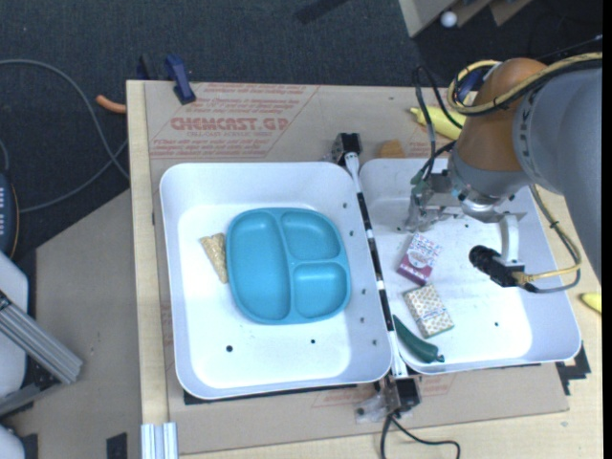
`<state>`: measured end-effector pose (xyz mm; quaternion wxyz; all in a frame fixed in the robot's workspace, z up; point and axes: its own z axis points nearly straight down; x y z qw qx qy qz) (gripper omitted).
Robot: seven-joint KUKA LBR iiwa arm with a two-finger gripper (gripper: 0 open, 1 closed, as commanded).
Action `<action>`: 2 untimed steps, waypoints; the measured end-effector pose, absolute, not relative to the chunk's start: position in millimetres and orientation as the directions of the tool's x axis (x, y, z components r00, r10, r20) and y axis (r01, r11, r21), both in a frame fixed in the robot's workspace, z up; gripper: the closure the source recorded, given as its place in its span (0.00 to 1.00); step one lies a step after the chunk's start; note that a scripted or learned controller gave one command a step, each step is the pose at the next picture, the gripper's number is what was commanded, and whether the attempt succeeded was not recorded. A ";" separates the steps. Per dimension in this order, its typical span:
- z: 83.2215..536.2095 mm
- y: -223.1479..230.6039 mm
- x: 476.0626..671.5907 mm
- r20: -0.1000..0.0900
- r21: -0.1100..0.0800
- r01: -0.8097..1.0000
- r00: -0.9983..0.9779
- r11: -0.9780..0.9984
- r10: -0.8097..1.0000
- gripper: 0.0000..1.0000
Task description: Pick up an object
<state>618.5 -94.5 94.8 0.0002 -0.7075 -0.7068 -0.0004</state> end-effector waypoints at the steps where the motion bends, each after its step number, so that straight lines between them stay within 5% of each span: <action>1: 94.5 -94.5 618.3 0.001 0.000 1.000 0.001 -0.001 1.000 0.00; 2: 121.0 -93.0 664.0 -0.001 0.003 1.000 -0.001 0.001 1.000 0.00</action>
